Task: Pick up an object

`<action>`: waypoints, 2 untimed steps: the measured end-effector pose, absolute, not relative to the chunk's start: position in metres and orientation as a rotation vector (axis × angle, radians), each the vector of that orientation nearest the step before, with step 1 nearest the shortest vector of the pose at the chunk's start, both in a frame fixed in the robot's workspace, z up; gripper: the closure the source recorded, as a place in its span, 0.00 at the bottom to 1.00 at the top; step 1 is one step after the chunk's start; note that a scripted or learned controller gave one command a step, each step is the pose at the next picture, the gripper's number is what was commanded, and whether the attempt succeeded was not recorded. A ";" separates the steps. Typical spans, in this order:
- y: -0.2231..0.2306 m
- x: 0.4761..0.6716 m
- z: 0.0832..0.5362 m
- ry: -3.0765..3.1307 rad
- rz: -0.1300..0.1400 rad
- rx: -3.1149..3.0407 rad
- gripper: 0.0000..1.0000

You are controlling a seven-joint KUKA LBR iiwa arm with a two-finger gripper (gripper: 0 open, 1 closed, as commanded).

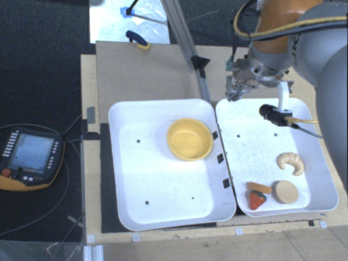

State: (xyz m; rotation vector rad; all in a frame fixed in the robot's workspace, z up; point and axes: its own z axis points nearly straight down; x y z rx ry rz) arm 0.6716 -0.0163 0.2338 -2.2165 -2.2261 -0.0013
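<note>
A yellow bowl (189, 139) sits in the left bin (136, 200), near its upper right corner. In the right bin (321, 200) lie a pale croissant (291, 162), a round tan disc (285, 192), and an orange and red toy vegetable (257, 196) near the front. My gripper (234, 93) hangs above the back left corner of the right bin, well away from all these things. Nothing shows between its fingers.
The arm's orange band (285, 15) and grey body fill the upper right. A slanted metal pole (185, 37) crosses the board behind the bins. A teach pendant (28, 156) lies on the floor at the left.
</note>
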 end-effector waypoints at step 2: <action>0.072 0.680 0.240 -2.226 -0.002 -2.218 1.00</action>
